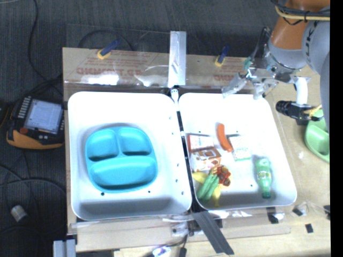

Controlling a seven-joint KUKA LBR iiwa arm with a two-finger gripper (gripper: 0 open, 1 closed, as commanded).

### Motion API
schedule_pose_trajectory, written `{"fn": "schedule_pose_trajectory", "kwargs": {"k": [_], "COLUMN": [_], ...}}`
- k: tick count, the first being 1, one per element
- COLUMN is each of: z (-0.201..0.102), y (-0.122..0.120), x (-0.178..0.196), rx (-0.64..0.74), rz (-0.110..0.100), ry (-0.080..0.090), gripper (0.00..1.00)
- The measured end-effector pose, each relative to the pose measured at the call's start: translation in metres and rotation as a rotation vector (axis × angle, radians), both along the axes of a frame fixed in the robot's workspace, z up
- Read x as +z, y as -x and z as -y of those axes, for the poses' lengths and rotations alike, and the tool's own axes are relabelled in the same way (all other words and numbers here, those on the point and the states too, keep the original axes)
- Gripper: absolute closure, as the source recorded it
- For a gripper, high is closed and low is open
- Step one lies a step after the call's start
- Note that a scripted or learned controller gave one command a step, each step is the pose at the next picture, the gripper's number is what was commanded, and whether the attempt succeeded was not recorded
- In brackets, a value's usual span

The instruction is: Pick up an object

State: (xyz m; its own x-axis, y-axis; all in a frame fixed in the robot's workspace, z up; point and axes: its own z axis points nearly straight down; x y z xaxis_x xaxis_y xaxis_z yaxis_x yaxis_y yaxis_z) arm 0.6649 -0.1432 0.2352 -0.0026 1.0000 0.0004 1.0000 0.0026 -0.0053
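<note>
The pincer (pixel 247 86) hangs over the far rim of the right bin (pixel 278 127), its thin metal fingers splayed apart with nothing between them. The arm (pixel 300 15) is cut off at the top edge. Low in that bin, well apart from the pincer, a heap of objects overlaps: a green bottle (pixel 262 176), an orange stick (pixel 223 137), cartons (pixel 206 155), hard to separate. The left bin (pixel 75 143) holds a glossy blue divided tray (pixel 121 158).

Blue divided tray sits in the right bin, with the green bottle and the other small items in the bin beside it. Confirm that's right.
Not quite. The camera view shows the blue divided tray in the left bin, not the right. The green bottle and the other small items do lie in the bin beside it, the right bin.
</note>
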Motion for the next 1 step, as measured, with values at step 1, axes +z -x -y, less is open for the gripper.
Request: {"fn": "schedule_pose_trajectory", "kwargs": {"k": [1], "z": [0.0004], "y": [0.0523], "x": [-0.1266], "rx": [0.057], "rz": [0.000], "ry": [0.000], "gripper": [0.00]}}
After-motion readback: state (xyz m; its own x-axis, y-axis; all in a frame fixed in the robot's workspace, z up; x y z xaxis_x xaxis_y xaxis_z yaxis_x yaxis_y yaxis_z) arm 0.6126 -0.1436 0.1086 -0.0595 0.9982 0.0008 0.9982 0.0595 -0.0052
